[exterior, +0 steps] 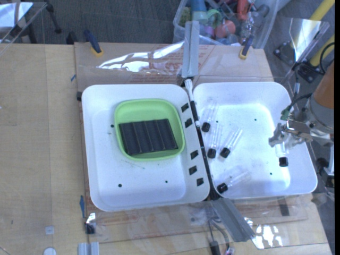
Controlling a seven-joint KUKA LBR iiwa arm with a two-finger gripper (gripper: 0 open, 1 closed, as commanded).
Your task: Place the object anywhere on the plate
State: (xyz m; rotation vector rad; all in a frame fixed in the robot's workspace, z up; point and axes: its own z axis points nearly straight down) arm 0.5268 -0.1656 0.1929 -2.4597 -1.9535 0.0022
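A wooden bench [37,142] is shown carrying two shallow white bins: the left bin [98,185] and the right bin [297,182], which are separated by a black divider strip [197,142]. Behind them, a clear plastic container [226,9] of mixed colourful items is seen.

Setting: robotics laboratory. Evidence: wooden bench [37,142] bearing two shallow white bins [101,158] side by side, fixed between clamps [94,45]; clear plastic tub [234,9] of mixed coloured test objects behind the bench; loose cabling [218,240] at the front edge; grey carpet floor.
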